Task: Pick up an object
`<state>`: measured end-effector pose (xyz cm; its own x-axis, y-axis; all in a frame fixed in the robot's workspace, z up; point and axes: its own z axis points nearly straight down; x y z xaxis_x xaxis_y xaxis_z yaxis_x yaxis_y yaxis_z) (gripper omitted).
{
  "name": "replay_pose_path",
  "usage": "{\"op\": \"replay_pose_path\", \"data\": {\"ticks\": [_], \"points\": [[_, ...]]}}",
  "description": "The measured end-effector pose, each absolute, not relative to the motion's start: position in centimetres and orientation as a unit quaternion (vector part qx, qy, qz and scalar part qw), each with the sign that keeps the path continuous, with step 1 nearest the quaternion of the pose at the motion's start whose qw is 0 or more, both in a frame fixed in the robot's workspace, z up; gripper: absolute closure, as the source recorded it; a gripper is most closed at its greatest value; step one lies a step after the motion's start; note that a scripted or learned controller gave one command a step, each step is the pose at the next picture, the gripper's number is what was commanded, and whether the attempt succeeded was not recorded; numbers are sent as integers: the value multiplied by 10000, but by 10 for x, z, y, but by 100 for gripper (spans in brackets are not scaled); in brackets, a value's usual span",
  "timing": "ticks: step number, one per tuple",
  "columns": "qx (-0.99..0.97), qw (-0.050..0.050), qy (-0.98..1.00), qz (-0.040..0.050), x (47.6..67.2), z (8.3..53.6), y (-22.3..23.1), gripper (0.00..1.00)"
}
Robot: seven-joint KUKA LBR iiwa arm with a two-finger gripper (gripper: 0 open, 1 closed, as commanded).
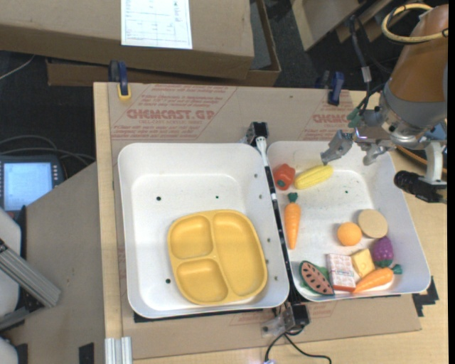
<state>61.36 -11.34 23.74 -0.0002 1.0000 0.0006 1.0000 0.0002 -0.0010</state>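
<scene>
My end effector [353, 148] hangs spread and empty over the right bin's [412, 242] far edge, just above the yellow corn [313, 176]; I should drop straight down, straddle its narrow width, then squeeze gently

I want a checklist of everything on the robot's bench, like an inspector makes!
Surface: cardboard sheet under two white bins.
Left bin: yellow divided tray.
Right bin: corn, tomato, carrot, orange, cookie, grapes, cheese, carton, watermelon slice, second carrot.
Clutter: nothing seen.
Pincer: open, above the right bin's far edge, holding nothing.
Cables: black lead at the front edge; yellow loop behind the arm.
Surroundings: boxes, screen.
</scene>
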Motion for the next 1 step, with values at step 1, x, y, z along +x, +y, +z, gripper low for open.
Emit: {"op": "replay_pose_path", "data": {"ticks": [1], "points": [[-7099,34,-7043,27,540,204,-173,0]]}}
